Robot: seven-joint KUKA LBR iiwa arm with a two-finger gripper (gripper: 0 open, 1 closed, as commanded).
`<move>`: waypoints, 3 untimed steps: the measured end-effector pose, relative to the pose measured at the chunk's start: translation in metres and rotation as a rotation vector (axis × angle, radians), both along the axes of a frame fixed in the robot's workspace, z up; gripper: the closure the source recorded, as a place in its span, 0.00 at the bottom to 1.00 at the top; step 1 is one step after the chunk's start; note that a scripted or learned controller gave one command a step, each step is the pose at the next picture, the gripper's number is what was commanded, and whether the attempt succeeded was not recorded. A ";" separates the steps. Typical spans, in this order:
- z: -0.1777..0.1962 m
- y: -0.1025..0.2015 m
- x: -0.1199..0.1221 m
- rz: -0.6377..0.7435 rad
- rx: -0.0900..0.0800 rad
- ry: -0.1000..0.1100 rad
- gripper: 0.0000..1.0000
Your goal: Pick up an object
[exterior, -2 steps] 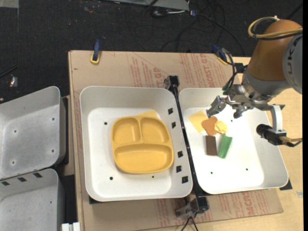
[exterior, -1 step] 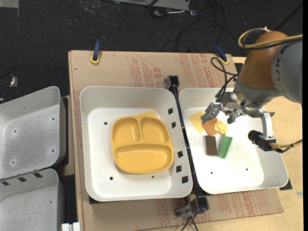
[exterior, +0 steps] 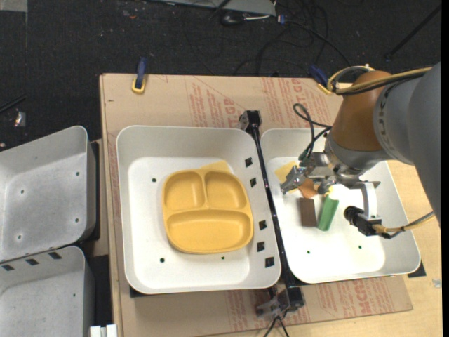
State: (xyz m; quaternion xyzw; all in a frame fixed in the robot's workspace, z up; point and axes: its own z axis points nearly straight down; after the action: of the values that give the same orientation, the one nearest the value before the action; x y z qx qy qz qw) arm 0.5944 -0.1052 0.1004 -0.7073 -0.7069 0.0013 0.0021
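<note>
My gripper (exterior: 306, 180) hangs low over the left part of the right bin (exterior: 365, 262), below the orange band of the wrist. A small orange object (exterior: 306, 185) shows right at its tip; whether it is held cannot be made out. Just below lie a brown block (exterior: 307, 213) and a green cylinder (exterior: 327, 214), side by side and close to the gripper. A pale yellow piece (exterior: 283, 170) lies to the gripper's left, near the bin's wall.
The left bin (exterior: 140, 188) holds a yellow divided plate (exterior: 208, 211). A black divider with clips (exterior: 265, 195) runs between the bins. Black cable and a connector (exterior: 361, 222) trail from the wrist over the right bin. Grey trays (exterior: 42, 188) lie off the bench at left.
</note>
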 end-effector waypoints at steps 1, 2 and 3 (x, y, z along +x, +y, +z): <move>0.014 -0.001 0.001 -0.001 -0.001 -0.005 1.00; 0.077 0.001 -0.001 0.002 -0.002 -0.011 1.00; 0.135 0.010 -0.003 0.004 -0.002 -0.011 1.00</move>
State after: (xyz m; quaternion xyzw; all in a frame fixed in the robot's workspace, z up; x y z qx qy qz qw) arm 0.5918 -0.0951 0.2355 -0.7057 -0.7085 -0.0019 -0.0026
